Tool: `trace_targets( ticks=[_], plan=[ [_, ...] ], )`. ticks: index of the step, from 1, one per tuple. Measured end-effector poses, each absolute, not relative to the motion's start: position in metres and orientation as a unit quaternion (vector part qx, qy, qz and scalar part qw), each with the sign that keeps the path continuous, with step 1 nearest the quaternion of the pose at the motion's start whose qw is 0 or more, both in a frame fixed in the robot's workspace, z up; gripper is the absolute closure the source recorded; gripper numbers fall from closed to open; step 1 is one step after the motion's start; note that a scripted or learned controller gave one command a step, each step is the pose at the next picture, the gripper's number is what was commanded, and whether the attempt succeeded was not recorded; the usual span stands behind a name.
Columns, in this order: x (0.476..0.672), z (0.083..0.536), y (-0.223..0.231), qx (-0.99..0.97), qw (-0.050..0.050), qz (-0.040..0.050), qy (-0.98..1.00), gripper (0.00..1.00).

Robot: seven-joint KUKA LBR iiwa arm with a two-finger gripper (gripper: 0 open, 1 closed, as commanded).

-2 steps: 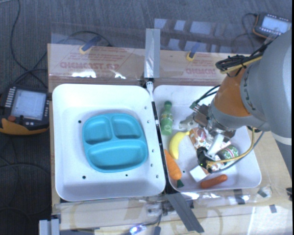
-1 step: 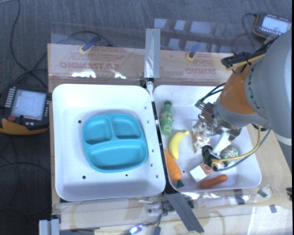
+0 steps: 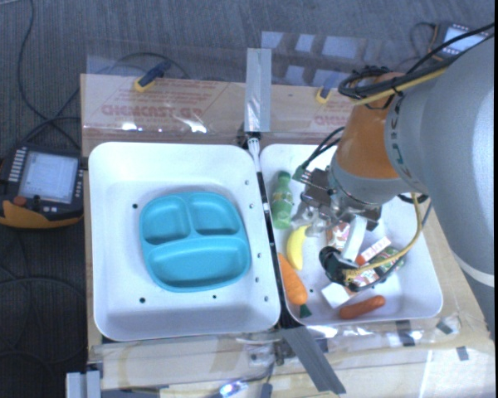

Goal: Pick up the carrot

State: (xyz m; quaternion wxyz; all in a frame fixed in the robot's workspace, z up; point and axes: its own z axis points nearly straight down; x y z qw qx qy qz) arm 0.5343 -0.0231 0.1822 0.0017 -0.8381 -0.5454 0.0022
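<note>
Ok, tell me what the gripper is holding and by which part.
Cannot be told: the gripper is over the right bin; the carrot lies apart.

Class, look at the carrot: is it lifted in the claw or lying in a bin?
Lying in the right bin. The carrot rests by that bin's left wall, below the banana.

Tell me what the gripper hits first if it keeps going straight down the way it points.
Probably the banana: the gripper points down into the right bin just above it. Depth is unclear from this slant. The carrot lies further toward the near rim.
</note>
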Motion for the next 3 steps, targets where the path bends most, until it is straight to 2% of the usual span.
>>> trace_targets(
  ticks=[1,2,3],
  plan=[
    [0.482,0.182,0.024,-0.8,0.002,0.0029,-0.6,1.0],
    [0.482,0.182,0.05,-0.691,0.002,0.0026,-0.723,1.0],
    [0.482,0.182,0.051,-0.691,0.002,0.0026,-0.723,0.0]
  ],
)
